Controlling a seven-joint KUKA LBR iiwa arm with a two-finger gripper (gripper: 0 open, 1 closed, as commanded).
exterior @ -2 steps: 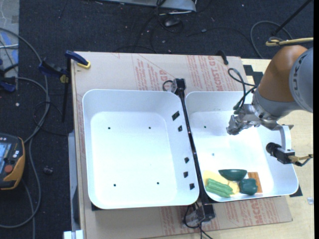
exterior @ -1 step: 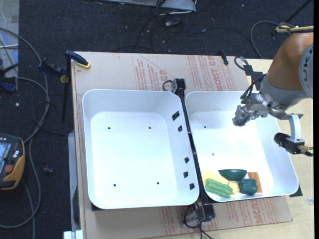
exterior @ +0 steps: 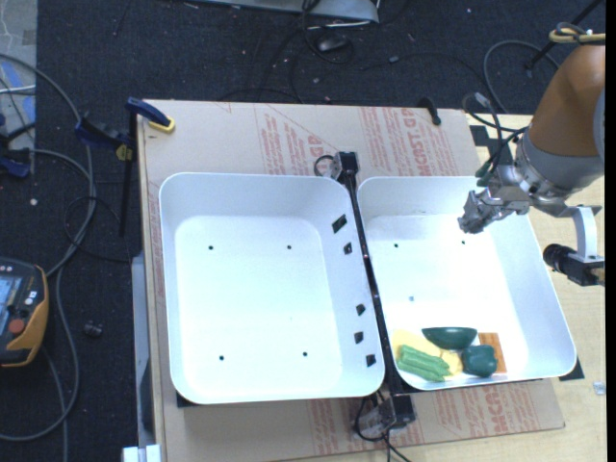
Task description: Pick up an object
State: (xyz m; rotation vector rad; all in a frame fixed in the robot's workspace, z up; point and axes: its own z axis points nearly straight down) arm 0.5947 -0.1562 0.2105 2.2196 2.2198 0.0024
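Diagonally, green ridged piece (exterior: 423, 363) pointing lower-right

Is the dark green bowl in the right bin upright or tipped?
Tipped. The bowl shows its rounded side, rim line along the top, lying among the pieces at the right bin's near edge.

The arm (exterior: 568, 123) has a broad, rounded orange band above a grey wrist section. Its gripper (exterior: 474, 216) is small, dark grey metal, with black cables looping behind it.
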